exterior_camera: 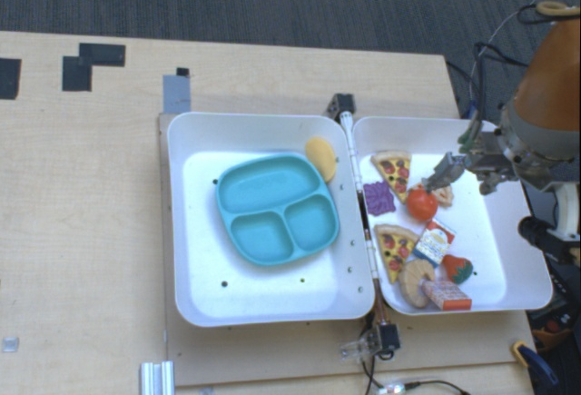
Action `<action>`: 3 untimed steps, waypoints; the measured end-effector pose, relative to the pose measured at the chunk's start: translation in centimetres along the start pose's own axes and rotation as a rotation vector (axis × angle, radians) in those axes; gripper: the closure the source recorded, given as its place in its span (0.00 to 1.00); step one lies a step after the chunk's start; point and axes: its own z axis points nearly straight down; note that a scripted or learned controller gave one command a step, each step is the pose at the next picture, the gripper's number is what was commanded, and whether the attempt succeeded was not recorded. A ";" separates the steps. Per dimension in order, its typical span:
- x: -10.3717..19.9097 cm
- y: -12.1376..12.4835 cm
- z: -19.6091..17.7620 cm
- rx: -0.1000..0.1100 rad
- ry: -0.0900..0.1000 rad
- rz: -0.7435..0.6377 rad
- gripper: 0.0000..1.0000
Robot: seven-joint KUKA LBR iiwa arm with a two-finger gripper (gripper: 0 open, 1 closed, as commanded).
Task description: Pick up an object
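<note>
Red tomato [421, 203] in the right bin [517, 280], just under my gripper [445, 173]
Fingers look parted, though I can't be certain; nothing visibly between them, pizza slice [393, 171] nearby

— How many bins? — Two white bins [272, 311]; one blue divided plate [277, 210], one yellow lemon [321, 158].

— At three o'clock? — Two pizza slices [393, 170]; one tomato [421, 203]; one purple piece [378, 198].

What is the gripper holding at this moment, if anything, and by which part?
It cannot be told. The gripper hangs over the right bin, just above the red tomato, but the view does not show anything between its fingers.
</note>
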 end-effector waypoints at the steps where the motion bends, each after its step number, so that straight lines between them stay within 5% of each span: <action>1: -1.3 -4.3 10.6 0.003 0.000 0.003 0.00; 2: 0.4 -3.2 16.9 -0.011 -0.006 0.006 0.00; 3: 0.9 -2.7 15.7 -0.022 0.002 0.001 1.00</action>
